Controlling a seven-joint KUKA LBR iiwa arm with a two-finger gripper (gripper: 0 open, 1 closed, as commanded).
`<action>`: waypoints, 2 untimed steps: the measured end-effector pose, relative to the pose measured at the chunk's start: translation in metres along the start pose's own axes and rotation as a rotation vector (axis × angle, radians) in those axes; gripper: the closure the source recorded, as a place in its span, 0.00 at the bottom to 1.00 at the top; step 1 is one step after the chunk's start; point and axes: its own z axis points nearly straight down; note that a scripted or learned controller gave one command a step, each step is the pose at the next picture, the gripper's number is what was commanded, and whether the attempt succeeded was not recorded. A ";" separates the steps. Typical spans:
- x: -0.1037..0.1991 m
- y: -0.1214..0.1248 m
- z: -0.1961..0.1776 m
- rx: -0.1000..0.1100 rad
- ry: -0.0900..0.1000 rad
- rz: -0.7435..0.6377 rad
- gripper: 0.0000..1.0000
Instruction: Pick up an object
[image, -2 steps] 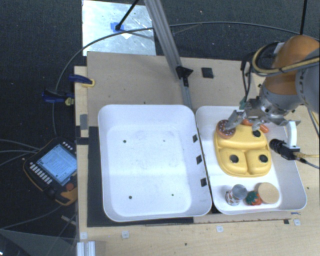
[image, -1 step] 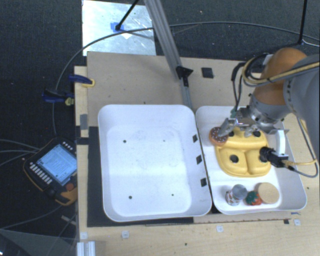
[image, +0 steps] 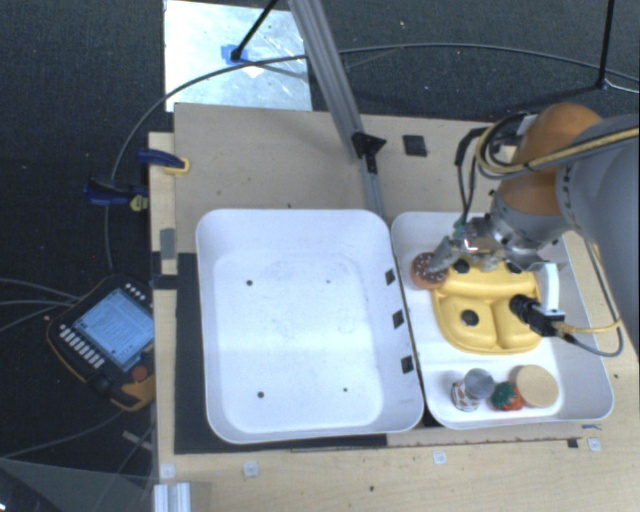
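The right bin (image: 580, 395) holds a yellow moulded piece (image: 485, 312) in its middle, a brown speckled round thing (image: 430, 268) at its upper left, and along the front a grey-silver small object (image: 470, 388), a red and green one (image: 506, 396) and a tan disc (image: 537, 385). My gripper (image: 462, 250) hangs low over the bin's upper part, just above the yellow piece's top edge and right beside the speckled round thing. Its tips are lost against the wrist and the objects beneath it.
The left bin (image: 230, 300) lies next to the right one, with black clips (image: 398, 318) along the shared wall. A grey pole (image: 335, 85) slants in from the top. A teach pendant (image: 105, 335) and cables lie on the floor at the left.
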 end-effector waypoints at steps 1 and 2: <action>0.000 0.003 -0.014 -0.005 0.002 0.000 1.00; 0.010 0.005 -0.064 0.015 0.000 -0.002 1.00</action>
